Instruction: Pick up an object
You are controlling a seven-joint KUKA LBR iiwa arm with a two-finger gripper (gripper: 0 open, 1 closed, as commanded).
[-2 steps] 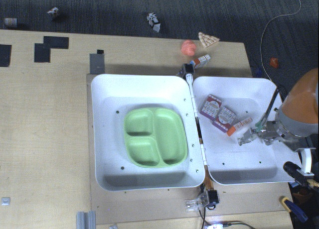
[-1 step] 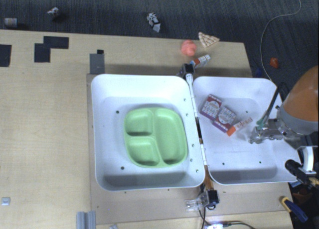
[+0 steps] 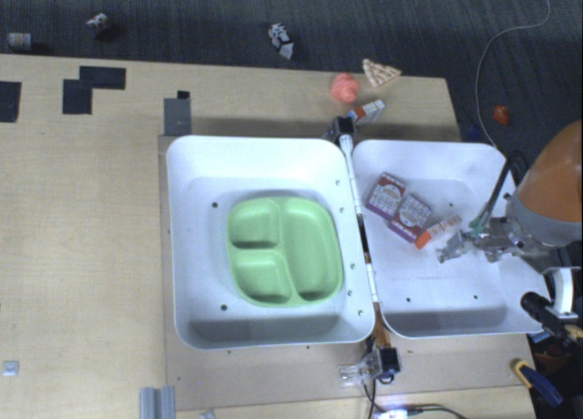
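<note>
An orange-tipped marker (image 3: pixel 437 229) lies in the right bin (image 3: pixel 474 312), just beside a maroon snack packet (image 3: pixel 398 207) resting further toward the bin's back-left. The gripper (image 3: pixel 453 248) hangs low right by the marker's end, and whether it touches is hard to judge; its metal tips blur together, so open or closed cannot be told. Across the divide, the left bin (image 3: pixel 187 226) carries a green divided plate (image 3: pixel 282 250).

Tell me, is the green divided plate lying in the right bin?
No, the green divided plate lies in the left bin, not the right bin.
</note>
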